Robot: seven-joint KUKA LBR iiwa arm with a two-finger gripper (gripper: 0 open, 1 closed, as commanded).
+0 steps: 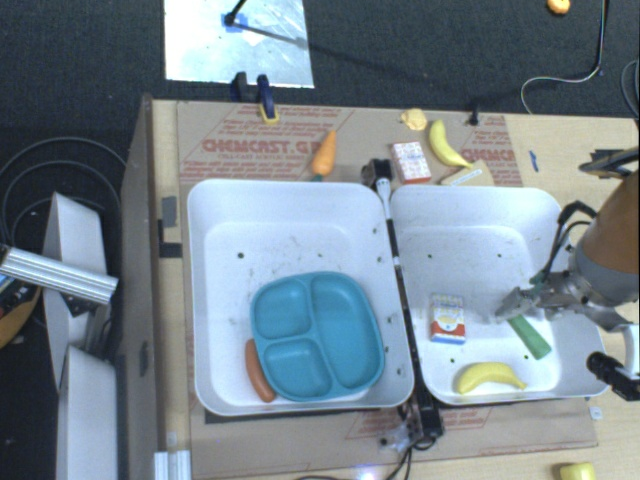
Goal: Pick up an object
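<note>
My gripper is low in the right bin, near its right wall, at the end of the grey arm that comes in from the right. Just under and in front of it lies a green stick-shaped object, whose upper end meets the gripper's tip. A yellow banana lies by the bin's front wall. A small white and orange carton stands to the gripper's left. In the left bin sit a blue divided plate and an orange sausage.
Behind the bins on the cardboard lie a carrot, a small box, a second banana and a blue clamp. A cable loops near the arm's wrist. A yellow item sits at the front right.
</note>
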